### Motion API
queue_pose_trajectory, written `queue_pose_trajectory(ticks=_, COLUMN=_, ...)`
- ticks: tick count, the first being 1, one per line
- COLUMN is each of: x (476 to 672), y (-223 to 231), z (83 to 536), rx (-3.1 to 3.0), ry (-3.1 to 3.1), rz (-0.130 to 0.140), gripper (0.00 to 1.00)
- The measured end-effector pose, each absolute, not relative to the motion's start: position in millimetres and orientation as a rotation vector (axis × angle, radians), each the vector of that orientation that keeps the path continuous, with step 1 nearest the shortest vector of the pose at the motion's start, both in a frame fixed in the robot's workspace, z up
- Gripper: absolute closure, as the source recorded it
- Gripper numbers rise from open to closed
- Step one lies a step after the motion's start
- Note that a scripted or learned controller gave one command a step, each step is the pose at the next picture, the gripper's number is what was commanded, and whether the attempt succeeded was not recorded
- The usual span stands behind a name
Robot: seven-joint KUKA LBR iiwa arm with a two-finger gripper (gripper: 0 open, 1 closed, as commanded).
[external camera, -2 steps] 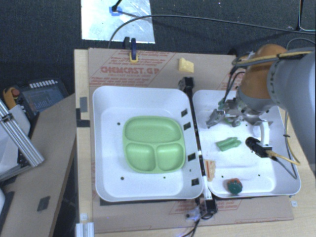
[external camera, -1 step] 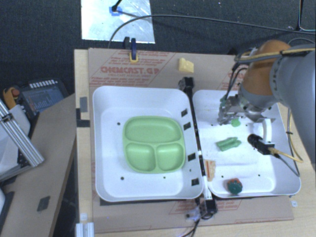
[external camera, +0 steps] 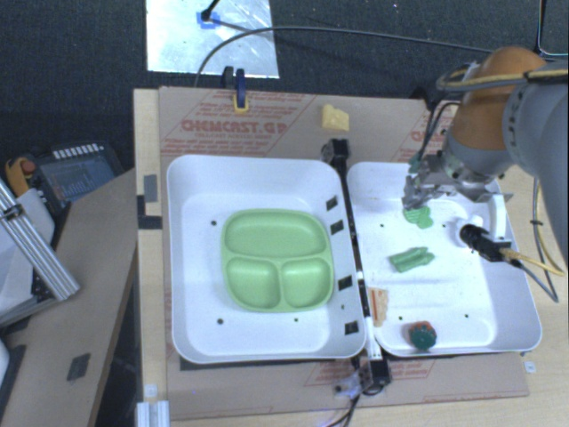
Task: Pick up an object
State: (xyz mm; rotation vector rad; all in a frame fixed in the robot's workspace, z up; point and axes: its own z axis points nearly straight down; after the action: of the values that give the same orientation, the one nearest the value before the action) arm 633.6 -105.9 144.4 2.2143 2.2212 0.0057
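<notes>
Two white bins sit on the counter; in the right bin (external camera: 511,323) the gripper (external camera: 416,201) hovers over a small green piece (external camera: 419,215), finger state indeterminable, and the piece looks light, soft, best pinched across its middle.

The brown board (external camera: 267,118) under the bins reads "CHEMCAST".

Two white bins: left bin (external camera: 191,238), right bin (external camera: 507,314). One green divided plate (external camera: 274,260) in the left. Right holds two green pieces (external camera: 411,259) (external camera: 419,217), one orange strip (external camera: 380,306), one red-green ball (external camera: 421,334).
</notes>
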Motion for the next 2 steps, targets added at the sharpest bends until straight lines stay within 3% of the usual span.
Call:
queue_pose_trajectory(ticks=1, x=639.2, y=-100.8, z=207.0, rx=2.212, ry=2.223, rz=0.007, gripper=1.00)
queue_pose_trajectory(ticks=2, x=640.0, y=-100.8, z=210.1, rx=2.215, ry=2.225, rz=0.003, gripper=1.00)
